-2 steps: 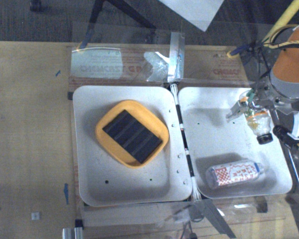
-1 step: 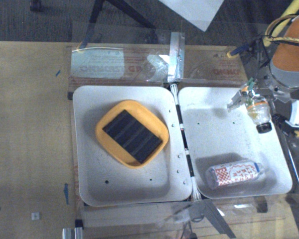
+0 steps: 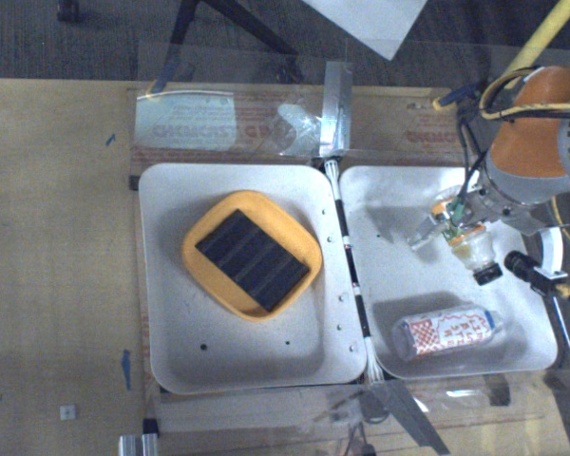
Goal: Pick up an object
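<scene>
My gripper [image 3: 448, 224] hangs low over the back half of the right bin [image 3: 389, 193], below the orange band of the arm [image 3: 532, 136]. A small clear bottle with a black cap [image 3: 479, 257] lies just in front of it and to its right, close to it or touching it; I cannot tell which. A bottle with a red and white checked label [image 3: 444, 332] lies on its side near the bin's front wall. In the left bin [image 3: 161, 283] rests a yellow-orange pad with a black ribbed top [image 3: 252, 255].
A thin divider [image 3: 350, 274] separates the two bins. Cables [image 3: 470, 160] trail from the wrist over the right bin's back corner. A black fitting [image 3: 527, 269] sticks in at the right rim. Clear plastic wrap [image 3: 299, 126] lies behind the bins.
</scene>
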`<state>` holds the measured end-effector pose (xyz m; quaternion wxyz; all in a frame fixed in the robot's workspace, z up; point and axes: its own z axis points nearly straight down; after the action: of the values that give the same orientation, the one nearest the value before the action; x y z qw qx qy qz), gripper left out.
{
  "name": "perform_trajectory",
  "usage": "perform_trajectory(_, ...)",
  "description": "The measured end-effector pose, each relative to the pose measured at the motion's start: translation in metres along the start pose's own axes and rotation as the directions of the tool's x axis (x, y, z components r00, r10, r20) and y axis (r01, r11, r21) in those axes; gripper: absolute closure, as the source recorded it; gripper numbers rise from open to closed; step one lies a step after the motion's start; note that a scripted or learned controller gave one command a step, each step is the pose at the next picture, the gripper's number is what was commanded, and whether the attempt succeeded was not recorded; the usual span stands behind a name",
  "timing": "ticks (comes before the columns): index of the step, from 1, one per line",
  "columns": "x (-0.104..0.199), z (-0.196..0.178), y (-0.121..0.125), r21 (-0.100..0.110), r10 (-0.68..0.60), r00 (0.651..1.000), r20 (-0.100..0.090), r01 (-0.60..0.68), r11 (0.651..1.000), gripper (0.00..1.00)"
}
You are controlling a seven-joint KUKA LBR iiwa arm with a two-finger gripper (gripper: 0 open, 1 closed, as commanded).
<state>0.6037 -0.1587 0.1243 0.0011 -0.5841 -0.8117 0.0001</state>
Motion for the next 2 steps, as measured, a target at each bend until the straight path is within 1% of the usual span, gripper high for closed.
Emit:
perform_trajectory(1,0.008,0.037,0.056,-0.008,0.232,0.973,0.004,-0.232,0.973,0.00)
perform_trajectory(2,0.026,0.037,0.074,0.004,-0.035,0.999,0.011,0.035,0.999,0.00)
